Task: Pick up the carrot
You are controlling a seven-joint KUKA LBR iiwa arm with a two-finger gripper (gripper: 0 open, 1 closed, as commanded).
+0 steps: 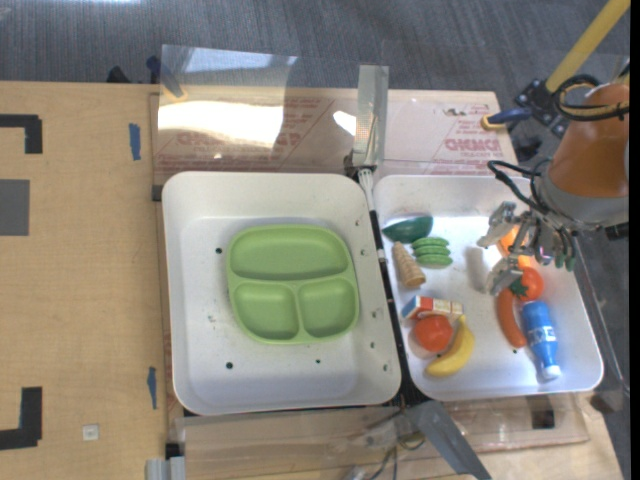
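The carrot (512, 320) is an orange tapered piece lying near the right side of the right bin (470, 373), alongside a blue bottle (540, 338). Its thick end, with a bit of green, points toward the back under my gripper (500, 253). The gripper hangs low over that end, reaching in from the right below the orange wrist band. Its two silvery fingers (496, 230) stand apart, one toward the back and one toward the front. I see nothing clearly held between them. The gripper hides part of the carrot's top.
The right bin also holds a red tomato (433, 332), a banana (455, 351), a green pea pod (433, 251), a dark green vegetable (408, 228) and a tan piece (407, 265). The left bin (190, 298) holds a green divided plate (293, 281).
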